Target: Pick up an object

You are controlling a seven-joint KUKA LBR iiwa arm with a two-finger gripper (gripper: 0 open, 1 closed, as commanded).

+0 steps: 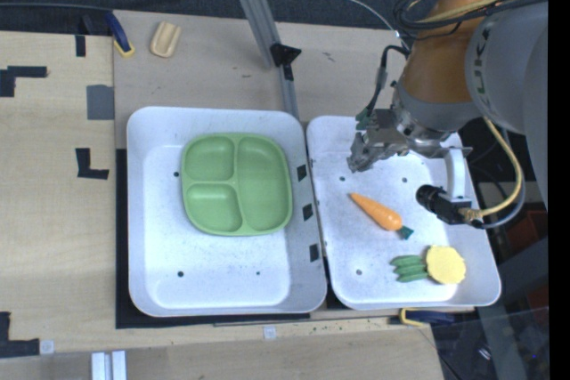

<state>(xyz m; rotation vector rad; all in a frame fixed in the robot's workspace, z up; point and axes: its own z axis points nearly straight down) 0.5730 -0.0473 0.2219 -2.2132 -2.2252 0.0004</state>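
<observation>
An orange toy carrot (378,212) lies in the middle of the right bin (347,276), with its dark green stem end pointing right. A yellow and green toy vegetable (431,265) rests near that bin's front right corner. My gripper (360,157) hangs over the back left part of the right bin, up and to the left of the carrot. Nothing shows between its fingers.
The left bin (151,262) holds a green divided plate (237,183). A grey pole (258,4) slants up from between the bins at the back. A small tan block (165,38) and a blue and yellow item (118,33) lie on the bench behind the left bin.
</observation>
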